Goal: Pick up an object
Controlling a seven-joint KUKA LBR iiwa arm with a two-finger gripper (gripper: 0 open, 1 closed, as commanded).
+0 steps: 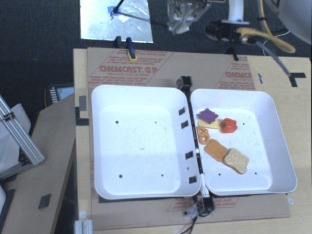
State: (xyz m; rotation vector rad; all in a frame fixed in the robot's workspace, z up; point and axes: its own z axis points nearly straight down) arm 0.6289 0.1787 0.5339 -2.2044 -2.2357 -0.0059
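At the far left of the frame an aluminium rail [19,135] slanted across the edge of the desk [58,130]. Toward the upper left lay a shiny metal sheet [116,13] on the dark floor. Below it, in the left half of the frame, sat the left bin [139,186], white and shallow. A row of black clips [187,126] ran down the seam where it met the right bin [278,130]. Just right of that seam, in the upper left part of the right bin, the small things lay clustered: a purple piece [208,115] on top, a yellow piece [208,124] touching it below, a pretzel-like ring [203,135] beneath that, and a red tomato-like piece [228,125] just beside them to the right. Lower down, an orange-brown slab [216,150] touched a pale bread slice [236,160] toward the bin's middle. At the top centre of the frame the hand [183,14] hung well above the desk and apart from the bins, pale and blurred; I could not tell how its grip stood. To its right ran the white arm [236,4] and yellow cable [265,35].
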